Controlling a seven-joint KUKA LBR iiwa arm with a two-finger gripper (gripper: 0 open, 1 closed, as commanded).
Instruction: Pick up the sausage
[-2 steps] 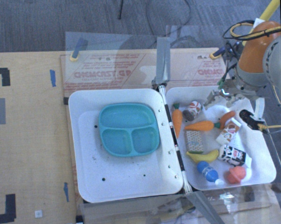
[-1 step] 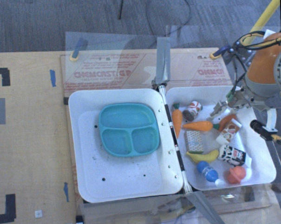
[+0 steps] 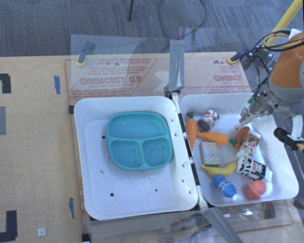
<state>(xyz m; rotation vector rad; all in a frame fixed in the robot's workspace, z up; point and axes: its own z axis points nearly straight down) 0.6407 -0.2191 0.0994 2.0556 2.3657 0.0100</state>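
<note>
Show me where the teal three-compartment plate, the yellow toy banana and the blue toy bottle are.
Teal three-compartment plate (image 3: pixel 139 140), camera view, on the ridge between its compartments.
Yellow toy banana (image 3: pixel 219 169), camera view, on the middle of its curve.
Blue toy bottle (image 3: pixel 223 185), camera view, on its blue body.

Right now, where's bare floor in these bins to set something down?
Left bin: a wide bare band in front of the teal plate, and a strip along its left wall. Right bin: crowded, with carrots, banana, bottle and milk carton packed together; a small patch stays open at its back, beside the can.
</note>
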